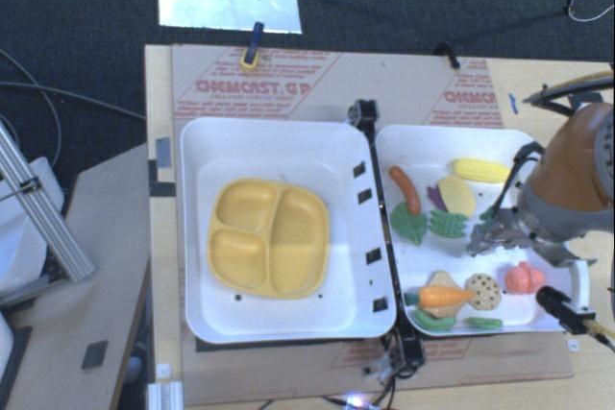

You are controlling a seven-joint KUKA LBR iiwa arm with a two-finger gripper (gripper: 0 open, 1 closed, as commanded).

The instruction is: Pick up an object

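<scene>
The two-finger gripper [483,237] hangs low over the right shallow white plastic bin [404,144]; whether it is spread or pressed together cannot be told, and no object is seen between its tips. Nearest the camera, below the gripper, lie a smooth orange toy carrot [445,298], a round speckled tan biscuit [482,290], and a flat green pea pod [485,323]. A lumpy pink toy [524,277] sits to the gripper's lower right. Just left of the tips is a ridged green leaf piece [447,224]. Beyond lie a pale yellow rounded piece [457,195], a red sausage [406,189] and a knobbly yellow corn cob [480,170]. Well to the left, the left white bin [192,206] carries a glossy yellow divided plate [269,237].
</scene>
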